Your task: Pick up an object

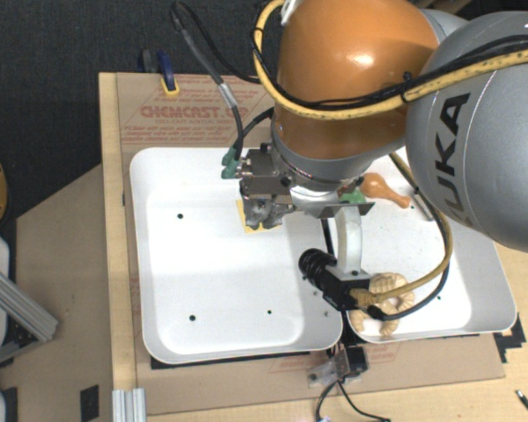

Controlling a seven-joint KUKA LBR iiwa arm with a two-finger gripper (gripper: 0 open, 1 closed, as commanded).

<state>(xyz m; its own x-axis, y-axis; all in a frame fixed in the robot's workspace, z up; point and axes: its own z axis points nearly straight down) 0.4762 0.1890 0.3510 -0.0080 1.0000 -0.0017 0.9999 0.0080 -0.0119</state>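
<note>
My gripper point(262, 207) hangs low over the back right part of the left white bin point(202, 288), under the big orange wrist dome. A small yellow object point(249, 219) peeks out at the gripper's lower left edge, mostly hidden by it. I cannot tell whether it is gripped or just lying beneath. In the right bin point(475, 297) lies a tan-orange pear-shaped object point(385, 188) at the back. A beige knobbly object point(384, 292) rests in that bin's front left corner.
The arm's grey body covers much of the right bin. A black cable fitting point(324, 276) hangs by the divide between the bins. A brown cardboard sheet point(185, 104) lies under both bins, with a blue-yellow clamp point(167, 76) at its back edge.
</note>
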